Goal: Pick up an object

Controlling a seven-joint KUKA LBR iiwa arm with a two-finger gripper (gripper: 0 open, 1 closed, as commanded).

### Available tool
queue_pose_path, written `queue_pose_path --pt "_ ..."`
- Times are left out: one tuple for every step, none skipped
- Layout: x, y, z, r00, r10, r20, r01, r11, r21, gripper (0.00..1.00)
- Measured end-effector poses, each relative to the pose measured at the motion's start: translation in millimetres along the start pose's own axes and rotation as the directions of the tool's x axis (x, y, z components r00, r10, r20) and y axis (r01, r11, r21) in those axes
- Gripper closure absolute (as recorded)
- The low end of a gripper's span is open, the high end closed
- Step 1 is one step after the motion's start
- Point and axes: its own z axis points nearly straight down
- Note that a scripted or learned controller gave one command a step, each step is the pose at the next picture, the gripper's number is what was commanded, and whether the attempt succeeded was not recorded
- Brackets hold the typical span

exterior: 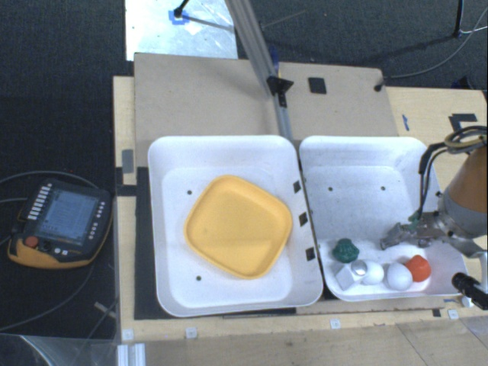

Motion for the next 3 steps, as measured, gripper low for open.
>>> queue_pose_path --pt "0 1 -12 1.0 0.0 0.001 0.0 1.0 -0.003 1.0" --pt "8 5 -70 1.0 -0.002 0.002 0.002 1.0 -0.008 1.0" --pt "3 8 -133 1.0 -0.001 0.003 0.001 1.0 -0.008 1.0"
